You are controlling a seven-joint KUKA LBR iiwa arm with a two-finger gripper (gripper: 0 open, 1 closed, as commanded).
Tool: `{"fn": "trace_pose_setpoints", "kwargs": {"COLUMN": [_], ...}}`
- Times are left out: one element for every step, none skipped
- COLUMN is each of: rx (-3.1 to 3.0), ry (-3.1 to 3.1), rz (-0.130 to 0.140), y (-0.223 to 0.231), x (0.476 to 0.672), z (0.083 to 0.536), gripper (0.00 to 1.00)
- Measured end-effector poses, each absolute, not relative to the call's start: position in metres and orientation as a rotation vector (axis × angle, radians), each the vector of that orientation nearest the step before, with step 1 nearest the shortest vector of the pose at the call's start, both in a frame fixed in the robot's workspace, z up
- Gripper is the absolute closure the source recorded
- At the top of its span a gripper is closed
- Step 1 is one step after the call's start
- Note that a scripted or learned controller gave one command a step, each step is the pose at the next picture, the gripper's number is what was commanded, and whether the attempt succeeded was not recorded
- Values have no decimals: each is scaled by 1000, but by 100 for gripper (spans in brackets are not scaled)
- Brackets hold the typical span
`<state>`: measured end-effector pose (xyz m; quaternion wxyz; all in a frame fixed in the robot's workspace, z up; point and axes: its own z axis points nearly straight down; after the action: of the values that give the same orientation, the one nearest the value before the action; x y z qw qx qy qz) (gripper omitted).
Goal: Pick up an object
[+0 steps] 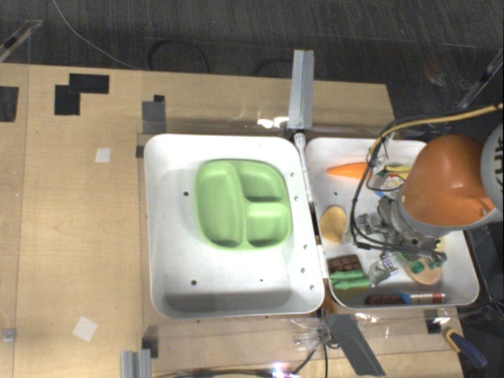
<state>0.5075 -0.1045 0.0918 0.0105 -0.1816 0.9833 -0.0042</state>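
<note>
**Gripper low over the crowded right bin, small items clustered at its tip**

From the overhead camera, the arm comes in from the right and its orange band sits above the right bin [471,278]. The gripper [386,268] hangs low in that bin's near half, wrapped in cables. I cannot tell whether it is spread or closed; the wrist and wiring hide too much, and nothing is visibly held.

The nearest candidates lie just to the left of the tip and toward the near wall. A green and brown block [346,272] sits just beside the gripper on its left, its long axis running left to right. Along the near wall lies a marker-like stick [405,298], also lengthwise left to right, its red end pointing right. A pale yellow rounded piece [333,224] rests farther back on the left, and an orange carrot [348,170] lies near the far wall, tapering to the left.

The left bin [161,235] carries a green divided tray [242,203], well apart from the gripper.

My guess is the block is the likeliest target.
</note>
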Motion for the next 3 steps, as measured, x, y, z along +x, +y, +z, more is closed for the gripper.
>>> {"fn": "trace_pose_setpoints", "kwargs": {"rx": [-574,-667,-1071], "ry": [3049,3055,2945], "rz": [-18,-5,-3], "y": [-102,-76,-114], "x": [513,556,574], "z": [106,189,164], "gripper": [100,100,100]}}
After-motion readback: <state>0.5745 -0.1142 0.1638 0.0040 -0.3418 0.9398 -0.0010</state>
